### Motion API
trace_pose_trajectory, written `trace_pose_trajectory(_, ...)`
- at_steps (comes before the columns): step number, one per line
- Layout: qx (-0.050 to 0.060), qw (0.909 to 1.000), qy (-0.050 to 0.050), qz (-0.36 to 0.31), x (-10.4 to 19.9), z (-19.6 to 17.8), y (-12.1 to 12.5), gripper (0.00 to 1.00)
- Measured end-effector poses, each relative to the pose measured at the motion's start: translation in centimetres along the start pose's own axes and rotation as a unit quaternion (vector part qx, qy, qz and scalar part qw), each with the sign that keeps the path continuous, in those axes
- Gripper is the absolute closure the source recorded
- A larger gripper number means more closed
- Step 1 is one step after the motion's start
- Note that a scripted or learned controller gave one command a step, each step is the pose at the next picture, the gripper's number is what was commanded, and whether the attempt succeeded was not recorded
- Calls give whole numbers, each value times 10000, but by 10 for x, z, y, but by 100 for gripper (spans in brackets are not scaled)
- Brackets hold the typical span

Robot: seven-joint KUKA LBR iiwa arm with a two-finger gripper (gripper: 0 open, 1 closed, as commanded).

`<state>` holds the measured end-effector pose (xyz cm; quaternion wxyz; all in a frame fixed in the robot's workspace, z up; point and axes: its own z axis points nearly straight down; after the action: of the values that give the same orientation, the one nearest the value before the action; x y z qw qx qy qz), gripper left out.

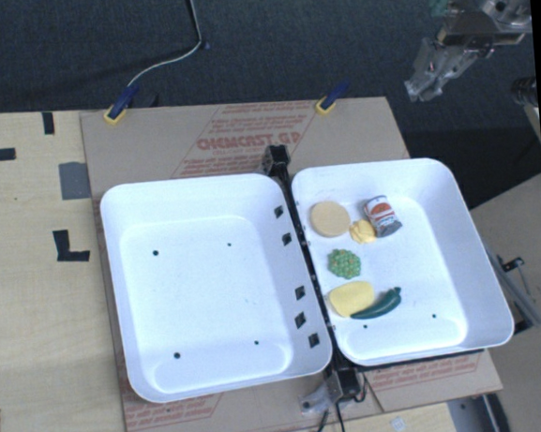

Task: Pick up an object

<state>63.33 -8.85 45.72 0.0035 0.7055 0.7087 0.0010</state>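
Note:
The right bin (442, 242) holds several small items: a tan round disc (329, 218), a red and white can (382, 217) lying on its side, a small yellow piece (362, 232) beside the can, a green bumpy ball (344, 264), a yellow oval (351, 298) and a dark green pepper (380, 305). My gripper (430, 72) hangs high at the top right, above the dark floor beyond the bins and well away from all the items. Nothing sits between its fingers.
The left bin (202, 292) lies beside the right one, joined along a black clip strip (298, 264). Both rest on a cardboard sheet (245, 137) on the bench. A cable (181, 49) runs across the dark floor at the back.

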Motion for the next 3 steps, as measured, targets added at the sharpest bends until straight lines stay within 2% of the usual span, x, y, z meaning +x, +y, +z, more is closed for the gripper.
trace_pose_trajectory(1, 9, 10000, 17, -23, 75, -67, 39, 100)
trace_pose_trajectory(2, 138, 9999, 17, -3, 121, 90, 34, 100)
trace_pose_trajectory(3, 7, 10000, 17, 6, 129, -11, 37, 100)
